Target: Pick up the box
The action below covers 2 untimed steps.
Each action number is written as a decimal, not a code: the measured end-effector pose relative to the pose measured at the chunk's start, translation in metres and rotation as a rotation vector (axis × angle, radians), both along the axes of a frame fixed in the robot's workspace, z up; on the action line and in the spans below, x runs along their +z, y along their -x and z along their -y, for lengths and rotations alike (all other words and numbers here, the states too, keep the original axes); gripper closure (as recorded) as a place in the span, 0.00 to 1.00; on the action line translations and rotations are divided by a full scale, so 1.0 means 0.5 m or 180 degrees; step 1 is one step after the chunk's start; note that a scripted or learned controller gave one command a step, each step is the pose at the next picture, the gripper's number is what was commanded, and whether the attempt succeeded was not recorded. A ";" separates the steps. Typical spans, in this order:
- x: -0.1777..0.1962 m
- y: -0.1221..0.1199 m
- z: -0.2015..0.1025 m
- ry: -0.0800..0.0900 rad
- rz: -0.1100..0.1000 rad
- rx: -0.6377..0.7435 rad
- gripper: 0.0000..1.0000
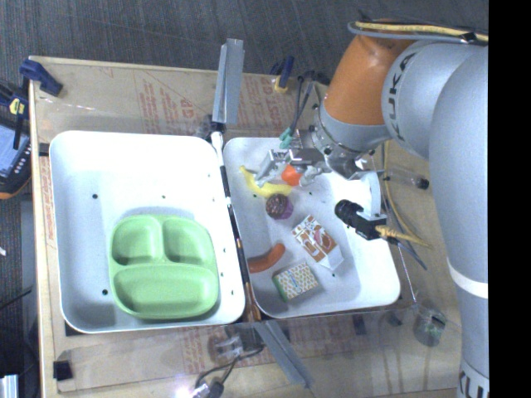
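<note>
Gripper (286, 162) sits low over orange ball (290, 173) and yellow banana (264, 185); finger state cannot be told. White printed carton box (318, 241) lies below-right, near. Risk: grabbing clutter instead.

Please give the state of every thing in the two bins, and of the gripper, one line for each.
gripper: low over the right bin's far end, above the banana
green tray: flat in the left bin
banana: partly hidden
purple fruit: free
sausage: lying flat
white carton: on its side
green box: lying flat, untouched
</note>
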<state>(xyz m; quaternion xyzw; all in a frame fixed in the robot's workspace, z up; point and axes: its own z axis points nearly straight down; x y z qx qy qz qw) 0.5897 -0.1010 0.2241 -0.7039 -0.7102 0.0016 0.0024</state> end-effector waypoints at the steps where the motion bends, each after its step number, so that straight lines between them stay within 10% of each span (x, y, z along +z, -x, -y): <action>1: -0.132 0.085 0.058 0.0005 0.0001 -0.0163 0.00; 2: -0.250 -0.009 0.106 0.0002 0.0013 0.0615 0.00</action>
